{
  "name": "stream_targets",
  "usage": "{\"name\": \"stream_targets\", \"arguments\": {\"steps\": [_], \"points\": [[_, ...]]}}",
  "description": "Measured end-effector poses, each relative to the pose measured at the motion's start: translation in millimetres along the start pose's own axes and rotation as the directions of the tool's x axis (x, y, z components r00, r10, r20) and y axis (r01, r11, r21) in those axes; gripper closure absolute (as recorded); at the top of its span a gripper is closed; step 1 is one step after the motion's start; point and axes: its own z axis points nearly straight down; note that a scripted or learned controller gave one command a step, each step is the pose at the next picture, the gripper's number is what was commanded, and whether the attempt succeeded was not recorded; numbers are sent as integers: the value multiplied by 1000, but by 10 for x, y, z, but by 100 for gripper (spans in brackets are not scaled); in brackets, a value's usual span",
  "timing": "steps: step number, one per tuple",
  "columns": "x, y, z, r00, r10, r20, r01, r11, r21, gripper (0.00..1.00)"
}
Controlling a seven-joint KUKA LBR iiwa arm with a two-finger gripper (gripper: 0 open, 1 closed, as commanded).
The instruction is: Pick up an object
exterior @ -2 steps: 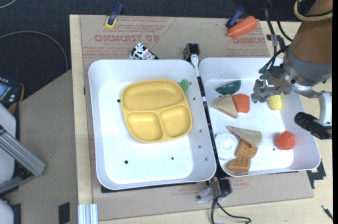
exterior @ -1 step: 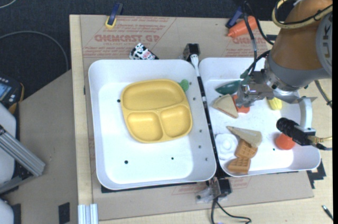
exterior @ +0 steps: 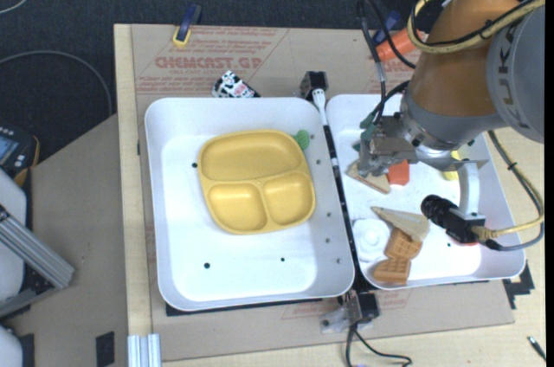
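Crowding the gripper (exterior: 377,156), grip unclear: tan wedge (exterior: 370,178), orange block (exterior: 398,174), waffle cone (exterior: 401,246).

From my remote station I see the counter (exterior: 216,54), its board top stamped with red lettering, carrying two white bins — left bin (exterior: 173,183), right bin (exterior: 498,266) — side by side, and a yellow clamp (exterior: 183,28) at its far edge.

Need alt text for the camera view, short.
A grey-and-orange robot arm reaches from the right into the right white bin, its gripper low over small toys, including an orange block and a waffle cone. The left white bin holds a yellow divided plate.
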Motion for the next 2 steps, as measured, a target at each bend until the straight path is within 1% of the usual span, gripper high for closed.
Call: {"name": "stream_targets", "arguments": {"steps": [1,2], "points": [[48,36,2,1000,5,3,-5,1000,0,100],[43,29,191,1000,8,2,-8,1000,6,100]]}}
